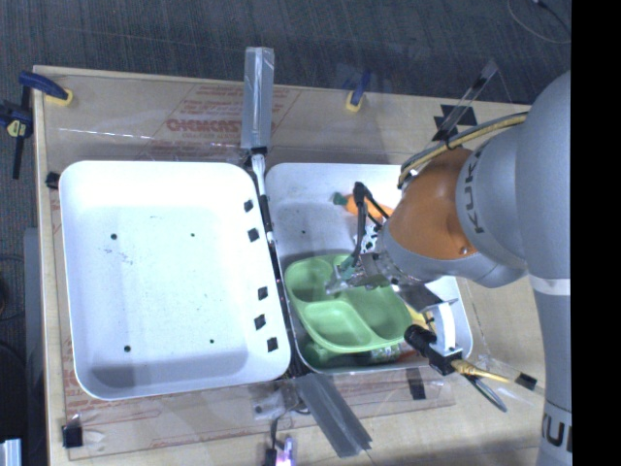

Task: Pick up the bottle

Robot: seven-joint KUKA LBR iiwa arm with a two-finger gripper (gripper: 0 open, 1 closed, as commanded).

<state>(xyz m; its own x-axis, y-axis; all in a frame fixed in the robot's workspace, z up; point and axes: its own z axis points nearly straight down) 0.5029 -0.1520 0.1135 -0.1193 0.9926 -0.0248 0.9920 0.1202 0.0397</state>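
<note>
The arm (505, 202) bears "KUKA" in dark letters on its grey shell. Red print on the bench (126, 90) behind the left bin (155, 260) is too faint to read. The gripper (351, 272) hangs low in the right bin (310, 187), over two green dishes (344, 326); I cannot tell whether it is spread or closed. A dark thing with a reddish patch, seemingly the bottle (385, 354), lies along that bin's front wall, partly under a dish.

White bins (155, 280), light green dishes (342, 324), grey arm (524, 192) with orange band (432, 216), blue clamps (359, 90)
</note>
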